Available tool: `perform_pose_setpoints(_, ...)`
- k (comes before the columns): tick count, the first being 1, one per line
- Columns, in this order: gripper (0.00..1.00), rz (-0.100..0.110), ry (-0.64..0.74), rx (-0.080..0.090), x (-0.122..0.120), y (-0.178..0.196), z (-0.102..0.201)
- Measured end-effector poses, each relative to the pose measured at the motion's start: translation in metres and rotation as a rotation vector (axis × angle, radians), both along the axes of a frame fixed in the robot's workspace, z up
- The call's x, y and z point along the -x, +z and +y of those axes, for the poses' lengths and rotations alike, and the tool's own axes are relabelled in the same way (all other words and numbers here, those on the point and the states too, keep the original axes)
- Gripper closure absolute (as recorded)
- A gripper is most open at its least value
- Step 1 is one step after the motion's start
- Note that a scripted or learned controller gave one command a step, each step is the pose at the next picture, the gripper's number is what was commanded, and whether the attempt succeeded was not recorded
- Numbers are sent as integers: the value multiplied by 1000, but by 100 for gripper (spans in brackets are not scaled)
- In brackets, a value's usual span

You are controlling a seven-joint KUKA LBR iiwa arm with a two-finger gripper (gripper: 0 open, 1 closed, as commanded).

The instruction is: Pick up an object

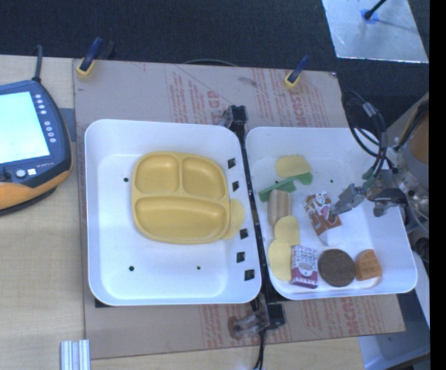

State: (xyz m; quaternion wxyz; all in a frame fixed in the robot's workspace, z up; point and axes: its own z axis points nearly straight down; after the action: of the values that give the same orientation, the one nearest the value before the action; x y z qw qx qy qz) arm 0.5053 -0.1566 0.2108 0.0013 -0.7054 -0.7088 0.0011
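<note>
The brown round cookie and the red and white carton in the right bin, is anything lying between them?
No. In the camera view the brown round cookie and the red and white carton sit side by side, with just a sliver of bare bin floor between them.

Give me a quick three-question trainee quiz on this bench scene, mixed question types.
1. True or false: the yellow tray lies in the left bin.
2. Which bin is the gripper over? A left, B right.
3. Fill in: the brown disc lies between the red carton and the orange ____.

Key: 1 true. 2 B, the right bin. 3 biscuit.
</note>
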Motion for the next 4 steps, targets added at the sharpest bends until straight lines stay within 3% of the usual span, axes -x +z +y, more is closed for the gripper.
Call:
perform_pose_setpoints(1, 0, 6, 4, -1, -62, -120, 13)
perform_pose_setpoints(2, 0, -7, 3, 0, -131, -118, 36)
perform_pose_setpoints(3, 0, 7, -2, -1, -42, -119, 50)
perform_pose_setpoints(4, 0, -4, 2, 3, -121, -118, 18)
